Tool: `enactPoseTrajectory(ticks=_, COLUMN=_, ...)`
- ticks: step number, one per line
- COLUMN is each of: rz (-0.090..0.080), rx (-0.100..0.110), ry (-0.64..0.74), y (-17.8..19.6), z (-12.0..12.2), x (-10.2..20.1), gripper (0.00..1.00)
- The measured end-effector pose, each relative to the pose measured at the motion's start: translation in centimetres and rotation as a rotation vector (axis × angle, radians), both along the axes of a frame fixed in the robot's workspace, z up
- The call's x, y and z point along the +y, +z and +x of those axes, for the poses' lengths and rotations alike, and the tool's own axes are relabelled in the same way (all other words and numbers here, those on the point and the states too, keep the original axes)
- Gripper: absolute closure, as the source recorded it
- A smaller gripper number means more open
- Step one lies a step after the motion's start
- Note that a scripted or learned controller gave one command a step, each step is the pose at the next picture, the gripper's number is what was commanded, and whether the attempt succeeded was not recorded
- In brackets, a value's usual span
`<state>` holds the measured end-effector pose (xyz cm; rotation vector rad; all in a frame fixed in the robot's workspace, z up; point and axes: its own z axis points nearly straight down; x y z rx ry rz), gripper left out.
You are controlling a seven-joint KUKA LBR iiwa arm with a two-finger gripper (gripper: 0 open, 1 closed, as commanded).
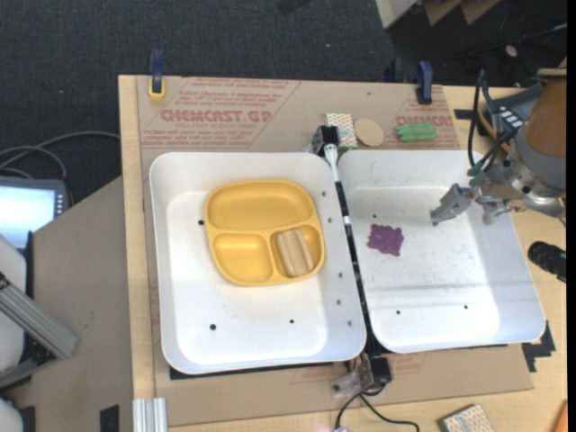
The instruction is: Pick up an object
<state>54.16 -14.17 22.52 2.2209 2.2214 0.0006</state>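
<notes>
A small purple object (pixel 385 238) lies on the floor of the right bin (pixel 450 327), near its left side. In the left bin (pixel 180 259) sits a yellow divided tray (pixel 261 210) with a tan bread-like piece (pixel 292 251) in its lower right compartment. My gripper (pixel 461 203) hangs over the upper right part of the right bin, to the right of the purple object and apart from it. One grey finger (pixel 447 207) points down and left; nothing shows between the fingers.
On the cardboard behind the bins lie a round tan disc (pixel 368 132), a green object (pixel 415 132) and a small patterned card (pixel 338 121). Blue clamps (pixel 424 81) hold the board's back edge. The arm's body (pixel 544 151) fills the right side.
</notes>
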Motion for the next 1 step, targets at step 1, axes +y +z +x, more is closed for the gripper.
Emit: enactPoseTrajectory(ticks=1, rz=0.002, rx=0.007, ry=0.001, y=-4.65, z=0.0, x=1.46, gripper=0.0)
